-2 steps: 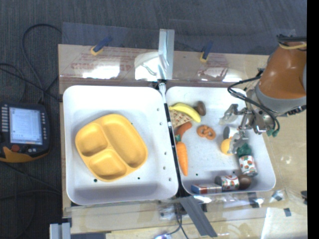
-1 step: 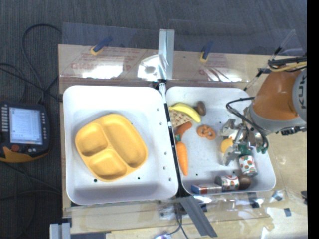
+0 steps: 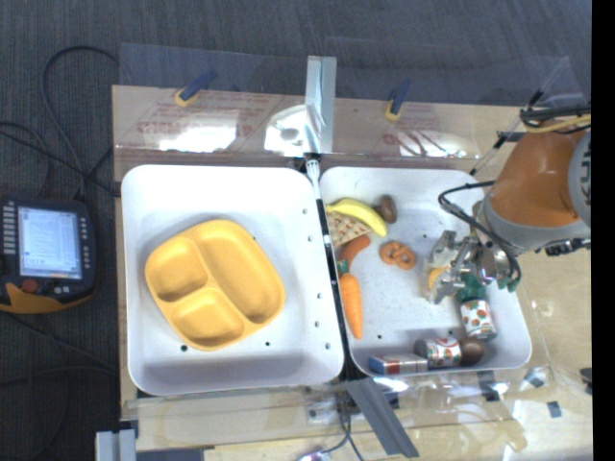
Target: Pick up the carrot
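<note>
The carrot [image 3: 351, 304] lay against the left wall of the right bin [image 3: 514, 353], just below a sausage [image 3: 353, 249], well apart from the end effector [image 3: 450, 269] hovering nearer that bin's right side.

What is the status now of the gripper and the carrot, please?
Gripper low in right bin, fingers unclear. Carrot untouched at bin's left wall, apart from gripper. Pretzel lies between them.

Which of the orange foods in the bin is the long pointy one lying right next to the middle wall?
That's the carrot. It is long and tapered, lying along the bin's left edge. The pretzel is orange too, but small, twisted and farther right.
</note>
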`<control>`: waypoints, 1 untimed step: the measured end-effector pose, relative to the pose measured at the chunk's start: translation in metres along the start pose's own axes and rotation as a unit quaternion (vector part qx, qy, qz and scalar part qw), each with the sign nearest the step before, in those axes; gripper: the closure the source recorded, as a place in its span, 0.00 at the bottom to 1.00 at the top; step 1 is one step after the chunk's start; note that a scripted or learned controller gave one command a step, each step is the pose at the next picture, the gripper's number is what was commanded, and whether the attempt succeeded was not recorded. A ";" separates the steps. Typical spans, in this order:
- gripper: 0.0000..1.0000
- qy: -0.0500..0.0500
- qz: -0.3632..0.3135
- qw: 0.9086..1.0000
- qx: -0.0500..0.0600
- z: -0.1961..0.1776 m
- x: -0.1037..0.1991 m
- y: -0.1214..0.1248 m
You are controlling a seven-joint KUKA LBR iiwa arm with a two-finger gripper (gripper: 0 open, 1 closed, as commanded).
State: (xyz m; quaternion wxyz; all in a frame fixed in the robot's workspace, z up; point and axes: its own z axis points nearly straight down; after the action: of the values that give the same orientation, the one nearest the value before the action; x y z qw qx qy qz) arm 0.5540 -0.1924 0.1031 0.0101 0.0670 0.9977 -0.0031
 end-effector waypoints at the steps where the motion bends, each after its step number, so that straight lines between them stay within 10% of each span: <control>1: 1.00 0.006 0.058 0.998 -0.003 -0.088 0.003 0.076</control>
State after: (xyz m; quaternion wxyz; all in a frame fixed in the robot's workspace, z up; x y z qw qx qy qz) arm 0.5595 -0.1158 0.1910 0.0048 0.1248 0.9922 0.0004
